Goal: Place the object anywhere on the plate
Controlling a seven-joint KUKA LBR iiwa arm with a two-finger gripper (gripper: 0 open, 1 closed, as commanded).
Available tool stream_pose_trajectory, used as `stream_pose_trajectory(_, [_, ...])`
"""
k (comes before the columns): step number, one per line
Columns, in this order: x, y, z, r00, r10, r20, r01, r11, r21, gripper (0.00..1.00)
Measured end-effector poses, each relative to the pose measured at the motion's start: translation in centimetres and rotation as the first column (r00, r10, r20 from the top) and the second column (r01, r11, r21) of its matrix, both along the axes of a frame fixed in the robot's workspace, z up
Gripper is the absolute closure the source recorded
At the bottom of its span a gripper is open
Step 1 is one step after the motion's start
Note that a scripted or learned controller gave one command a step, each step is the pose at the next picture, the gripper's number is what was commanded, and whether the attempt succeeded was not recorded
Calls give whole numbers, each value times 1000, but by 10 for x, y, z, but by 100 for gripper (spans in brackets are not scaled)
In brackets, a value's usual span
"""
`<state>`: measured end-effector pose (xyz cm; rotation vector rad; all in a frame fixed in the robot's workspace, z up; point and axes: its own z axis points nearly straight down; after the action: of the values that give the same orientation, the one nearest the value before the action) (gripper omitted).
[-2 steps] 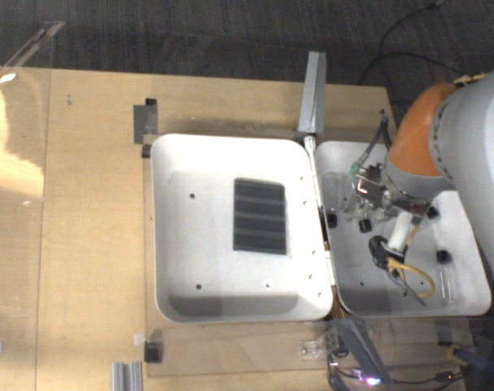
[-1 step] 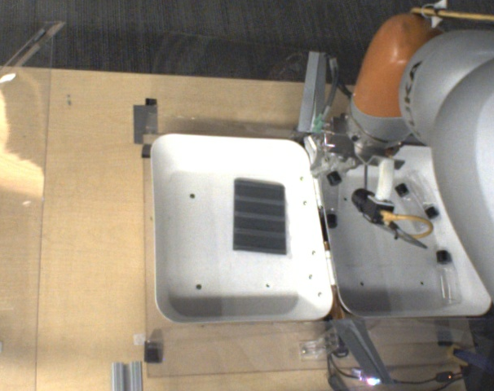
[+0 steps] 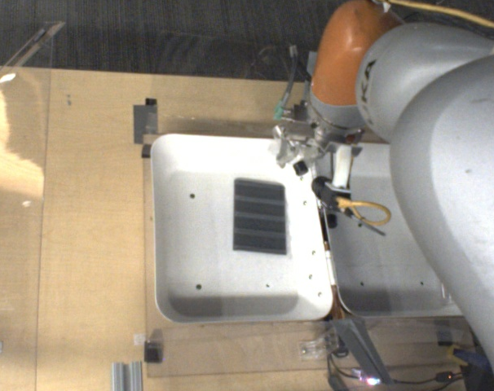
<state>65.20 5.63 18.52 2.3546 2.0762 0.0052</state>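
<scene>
This is looking like a robotics lab or test cell. A grey industrial arm with an orange band is reaching over a plain wooden bench, where two shallow white bins are sitting side by side, held by small black brackets. Loose cables are trailing along the bench's front edge, and dark carpet is showing behind.

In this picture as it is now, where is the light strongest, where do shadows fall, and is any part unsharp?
Camera view: strong glare on the wooden bench at far left; a soft shadow along the near inner wall of the left bin; the dark ribbed plate is fairly sharp; the claw and the big grey arm close to the lens look soft.
</scene>
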Motion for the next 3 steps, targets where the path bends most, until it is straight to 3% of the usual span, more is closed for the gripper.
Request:
stream_pose_trajectory(1, [18, 66, 84, 969, 247, 4, -247, 969, -1, 100])
stream_pose_trajectory(2, [17, 131, 75, 1000, -5, 0, 5, 1000, 0, 100])
stream_pose_trajectory(3, [17, 179, 116, 910, 414, 3, -414, 910, -1, 100])
